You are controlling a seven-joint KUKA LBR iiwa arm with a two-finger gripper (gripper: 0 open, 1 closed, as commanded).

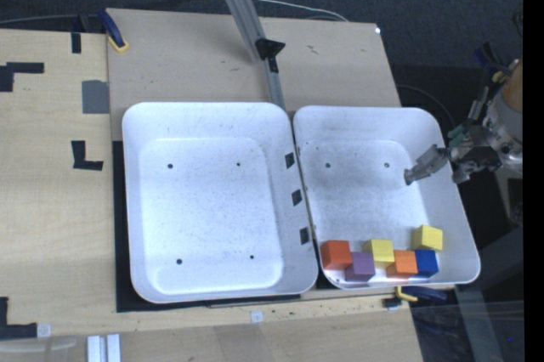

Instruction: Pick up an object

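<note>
My gripper (435, 164) hangs over the right bin's (357, 131) far edge, finger state I cannot tell. The blocks (382, 258) crowd its near wall, so I'd target the lone yellow cube (429, 236)

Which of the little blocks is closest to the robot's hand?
The yellow block at the right end of the right bin. It sits higher up than the other blocks, apart from the row, nearest the gripper.
</note>
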